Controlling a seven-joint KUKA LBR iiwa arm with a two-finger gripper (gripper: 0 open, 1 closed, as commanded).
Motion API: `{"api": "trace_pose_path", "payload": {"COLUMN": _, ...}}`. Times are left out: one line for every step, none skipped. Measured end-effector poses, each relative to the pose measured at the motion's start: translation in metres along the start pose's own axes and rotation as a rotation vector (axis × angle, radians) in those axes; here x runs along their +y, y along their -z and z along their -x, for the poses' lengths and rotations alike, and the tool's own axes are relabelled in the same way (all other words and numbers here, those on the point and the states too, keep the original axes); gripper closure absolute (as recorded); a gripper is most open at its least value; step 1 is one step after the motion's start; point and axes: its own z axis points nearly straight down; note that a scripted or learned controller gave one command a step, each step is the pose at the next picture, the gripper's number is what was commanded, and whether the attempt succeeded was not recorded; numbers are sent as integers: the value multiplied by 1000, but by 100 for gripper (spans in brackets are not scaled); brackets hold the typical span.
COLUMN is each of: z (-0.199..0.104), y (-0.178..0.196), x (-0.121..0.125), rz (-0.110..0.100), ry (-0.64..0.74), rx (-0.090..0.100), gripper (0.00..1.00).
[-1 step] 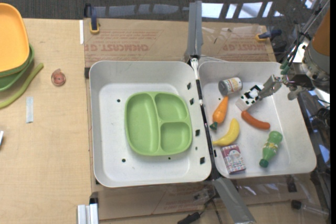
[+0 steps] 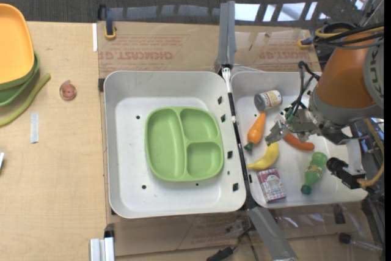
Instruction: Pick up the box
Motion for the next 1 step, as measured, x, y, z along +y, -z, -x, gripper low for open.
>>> {"api": "trace_pose_path", "payload": {"z": -6, "y": -46, "x": -41, "rz": 25, "ry": -3, "rx": -1, "gripper": 0}}
